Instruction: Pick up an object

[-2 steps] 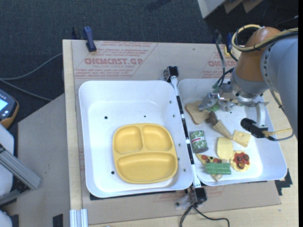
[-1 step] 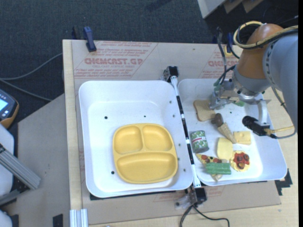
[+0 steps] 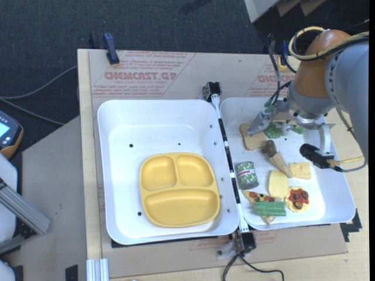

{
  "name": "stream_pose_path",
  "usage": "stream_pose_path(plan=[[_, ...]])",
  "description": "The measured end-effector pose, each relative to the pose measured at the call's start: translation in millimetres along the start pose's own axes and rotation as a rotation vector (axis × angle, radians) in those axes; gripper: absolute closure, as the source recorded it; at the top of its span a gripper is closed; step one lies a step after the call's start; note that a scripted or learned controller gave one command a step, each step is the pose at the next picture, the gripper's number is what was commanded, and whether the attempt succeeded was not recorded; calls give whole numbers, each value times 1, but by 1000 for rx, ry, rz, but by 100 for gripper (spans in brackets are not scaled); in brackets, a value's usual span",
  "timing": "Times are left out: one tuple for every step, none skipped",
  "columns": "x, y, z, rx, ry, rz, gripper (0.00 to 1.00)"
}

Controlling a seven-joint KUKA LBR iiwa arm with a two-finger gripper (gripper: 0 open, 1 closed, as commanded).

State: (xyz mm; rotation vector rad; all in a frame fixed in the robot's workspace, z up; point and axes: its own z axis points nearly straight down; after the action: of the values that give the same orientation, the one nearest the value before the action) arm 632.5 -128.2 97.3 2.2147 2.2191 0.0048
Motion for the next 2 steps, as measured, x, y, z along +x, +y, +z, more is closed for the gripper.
stream_pose_path(plan=[[39,-99,13,16,6,3,0],[-35,-51,-83,-7,-6,6,0]])
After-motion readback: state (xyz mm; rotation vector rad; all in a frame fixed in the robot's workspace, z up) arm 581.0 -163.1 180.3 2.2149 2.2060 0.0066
